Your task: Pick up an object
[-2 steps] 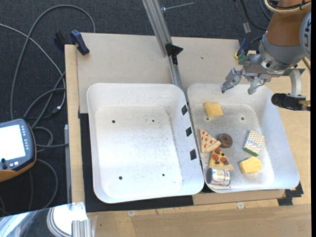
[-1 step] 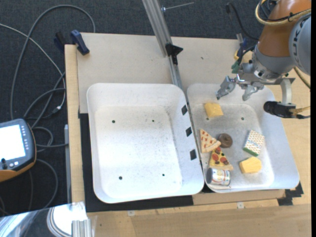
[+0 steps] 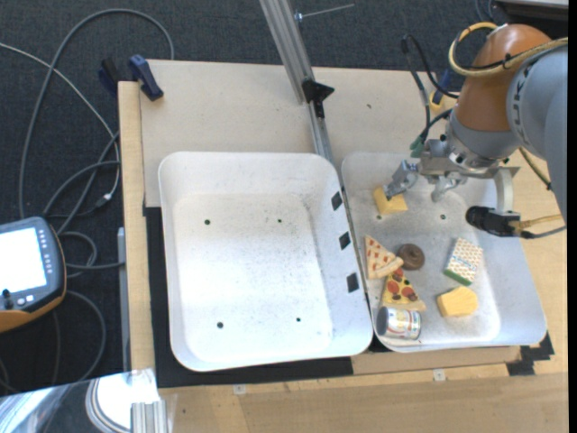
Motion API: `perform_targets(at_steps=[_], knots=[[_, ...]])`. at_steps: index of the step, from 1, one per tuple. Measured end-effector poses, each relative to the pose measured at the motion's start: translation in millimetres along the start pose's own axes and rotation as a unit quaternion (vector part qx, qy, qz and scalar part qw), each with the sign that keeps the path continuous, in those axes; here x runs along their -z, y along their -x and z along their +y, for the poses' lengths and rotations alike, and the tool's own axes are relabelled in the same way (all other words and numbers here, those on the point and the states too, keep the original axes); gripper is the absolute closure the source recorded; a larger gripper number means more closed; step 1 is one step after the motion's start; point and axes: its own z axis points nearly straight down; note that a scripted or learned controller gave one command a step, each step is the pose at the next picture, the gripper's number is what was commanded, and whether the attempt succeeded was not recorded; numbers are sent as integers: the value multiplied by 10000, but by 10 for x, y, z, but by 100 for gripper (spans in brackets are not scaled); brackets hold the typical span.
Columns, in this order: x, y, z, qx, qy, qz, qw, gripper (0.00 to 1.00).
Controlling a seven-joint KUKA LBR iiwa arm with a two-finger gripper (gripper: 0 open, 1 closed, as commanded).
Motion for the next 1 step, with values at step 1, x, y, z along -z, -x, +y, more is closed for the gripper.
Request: perform_targets(at_steps=[1], knots=[[162,-9,27,9,52,-1,10000,100]])
